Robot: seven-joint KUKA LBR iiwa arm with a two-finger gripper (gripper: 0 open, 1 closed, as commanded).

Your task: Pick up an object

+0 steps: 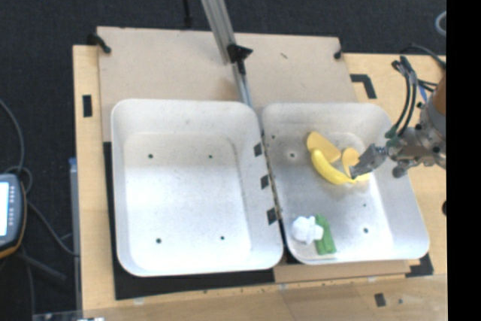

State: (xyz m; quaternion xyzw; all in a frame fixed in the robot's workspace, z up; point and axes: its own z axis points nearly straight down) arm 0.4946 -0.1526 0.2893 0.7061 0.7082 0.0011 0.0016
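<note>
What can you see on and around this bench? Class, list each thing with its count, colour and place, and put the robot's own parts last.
Bins: 2, white, side by side on the bench; left bin, right bin.
Banana: 1, yellow, upper middle of the right bin, with another yellow piece against it.
White object: 1, white, near front edge of the right bin.
Green object: 1, green, touching the white object's right side.
Bench top: 1, tan board, under both bins.
Metal rail: 1, silver, slanting from the top down to the gap between the bins.
Handheld screen: 1, orange-edged, far left on the floor.
Gripper: 1, dark grey, at the banana's right end.
</note>
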